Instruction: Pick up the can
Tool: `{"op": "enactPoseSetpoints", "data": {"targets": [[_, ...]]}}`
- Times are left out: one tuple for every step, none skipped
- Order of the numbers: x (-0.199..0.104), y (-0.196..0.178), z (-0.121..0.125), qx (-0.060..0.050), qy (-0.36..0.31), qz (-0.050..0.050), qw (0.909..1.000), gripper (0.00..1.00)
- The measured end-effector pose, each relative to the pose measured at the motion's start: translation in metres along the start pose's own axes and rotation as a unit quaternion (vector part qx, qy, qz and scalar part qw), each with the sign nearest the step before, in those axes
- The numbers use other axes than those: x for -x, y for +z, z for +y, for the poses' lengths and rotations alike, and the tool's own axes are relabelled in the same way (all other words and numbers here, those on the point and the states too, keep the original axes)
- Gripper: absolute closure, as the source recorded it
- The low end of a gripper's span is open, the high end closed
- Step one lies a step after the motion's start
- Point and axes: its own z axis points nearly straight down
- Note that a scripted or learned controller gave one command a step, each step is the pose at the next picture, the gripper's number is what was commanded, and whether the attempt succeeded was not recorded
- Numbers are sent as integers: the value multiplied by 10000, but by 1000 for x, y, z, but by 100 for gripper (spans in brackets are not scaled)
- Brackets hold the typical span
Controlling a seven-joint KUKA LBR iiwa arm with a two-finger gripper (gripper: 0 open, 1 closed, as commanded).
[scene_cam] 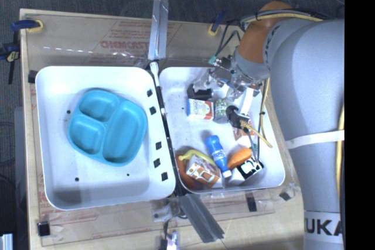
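Observation:
The can (pixel 200 108), white-labelled with a red end, lies on its side in the upper middle of the right bin (pixel 176 126). A small greenish, shiny item (pixel 221 109) lies against its right side. My gripper (pixel 225 89) hangs just above and to the right of the can, near the bin's far wall, coming in from the right. Its tips are lost among the wrist parts, and I cannot see anything held.
At the right bin's near end lie a blue bottle (pixel 217 154), an orange object (pixel 239 157), a brown box (pixel 200 171) beside a yellow piece (pixel 188 155), and a black-and-white item (pixel 251 168). The left bin (pixel 53 184) holds a blue divided tray (pixel 108 126).

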Motion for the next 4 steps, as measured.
{"op": "enactPoseSetpoints", "data": {"targets": [[4, 0, -7, 46, -346, 4, 9994, 0], [4, 0, -7, 45, -346, 3, 9994, 0], [9, -1, -11, 21, -55, 6, 10000, 0], [7, -8, -11, -5, -78, 17, 10000, 100]]}}
